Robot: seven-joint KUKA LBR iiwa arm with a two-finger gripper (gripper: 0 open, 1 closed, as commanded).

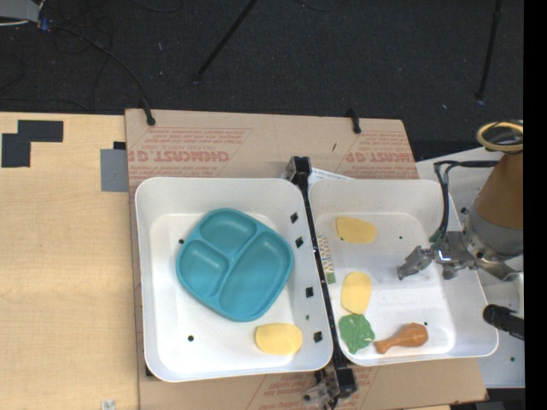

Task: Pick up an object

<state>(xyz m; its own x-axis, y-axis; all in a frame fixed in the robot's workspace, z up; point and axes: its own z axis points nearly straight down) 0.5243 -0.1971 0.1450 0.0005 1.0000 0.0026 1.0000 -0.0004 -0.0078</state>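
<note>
Nothing picked up yet — my claw [414,263] hangs over the right bin [427,193], carrying nothing, spread or pressed together I can't tell. Yellow pieces [355,230], green lump [356,331], drumstick [402,339] lie in the bin — grab left to do.

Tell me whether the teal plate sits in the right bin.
No, the teal plate lies in the left bin, beside a yellow piece.

Dark carpeted floor [256,41] strewn with cables; pale wooden bench [60,272]; cardboard sheet [256,148], perhaps taped.
</note>
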